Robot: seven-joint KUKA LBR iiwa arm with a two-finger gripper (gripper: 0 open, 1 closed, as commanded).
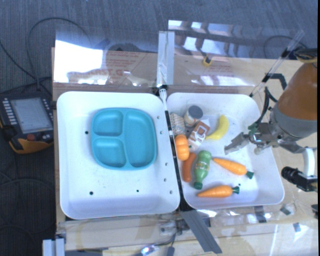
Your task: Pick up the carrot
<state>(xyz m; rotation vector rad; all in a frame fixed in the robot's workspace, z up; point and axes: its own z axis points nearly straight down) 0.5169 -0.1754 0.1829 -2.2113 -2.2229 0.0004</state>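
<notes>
At the front of the right bin (266, 193) lies a carrot (217, 191), lengthwise along the near wall, its green top pointing right. Just behind it a second carrot (232, 167) lies slanted, green end to the right. Left of these, a green bottle (202, 168) rests beside an orange piece (182, 146) against the bin's left wall, with a banana (219, 128), a small carton (199, 133) and a round can (194, 112) farther back. The gripper (236, 143) hangs above the right bin's right half, just behind the slanted carrot, its fingers spread apart with nothing between them. The left bin (74, 185) holds a blue divided plate (122, 137).
</notes>
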